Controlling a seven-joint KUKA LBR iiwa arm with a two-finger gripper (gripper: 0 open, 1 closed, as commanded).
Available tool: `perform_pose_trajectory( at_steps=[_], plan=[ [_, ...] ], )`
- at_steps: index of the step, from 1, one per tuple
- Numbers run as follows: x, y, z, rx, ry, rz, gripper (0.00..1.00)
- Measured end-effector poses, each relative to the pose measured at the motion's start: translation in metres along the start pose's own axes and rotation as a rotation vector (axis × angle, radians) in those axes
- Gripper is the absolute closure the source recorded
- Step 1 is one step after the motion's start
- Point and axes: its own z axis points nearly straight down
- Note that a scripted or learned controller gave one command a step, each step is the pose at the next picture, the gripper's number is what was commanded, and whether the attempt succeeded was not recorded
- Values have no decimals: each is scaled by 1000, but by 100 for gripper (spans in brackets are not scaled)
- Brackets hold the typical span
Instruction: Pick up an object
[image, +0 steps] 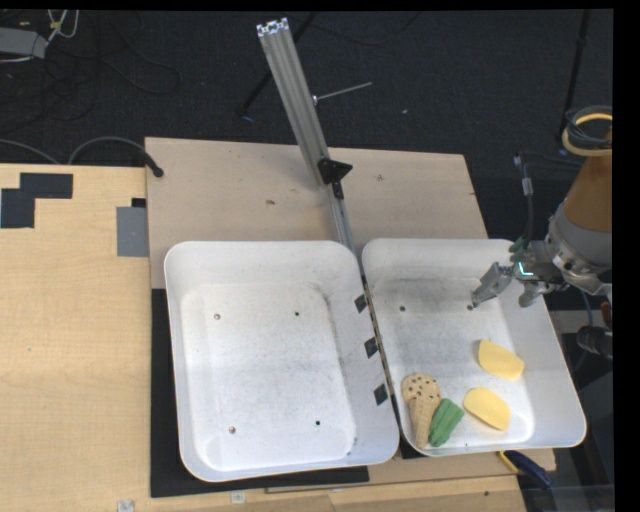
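Observation:
The right bin (430, 262) holds two yellow pieces, one (499, 360) near its right wall and one (487, 407) closer to the front. A tan cookie-like piece with dark dots (420, 394) lies at the front left of that bin, with a green piece (445, 421) leaning against it. My gripper (507, 288) hangs over the right bin's upper right part, above and behind the yellow pieces. Its fingers (487, 285) are spread apart with nothing between them.
The left bin (190, 270) lies beside the right one, with black clips (371, 346) along the shared wall. A slanted aluminium rail (300, 110) rises behind the bins. The arm's orange band (597, 195) is at the right edge.

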Motion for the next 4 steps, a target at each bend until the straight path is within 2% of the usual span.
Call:
perform_pose_trajectory(
  at_steps=[1,2,3,4],
  plan=[
    [0,1,-2,-4,-1,-2,0],
    [9,4,58,1,1,-4,0],
    [10,5,101,-7,-2,0,0],
    [9,4,91,-5,-2,1,100]
  ],
)
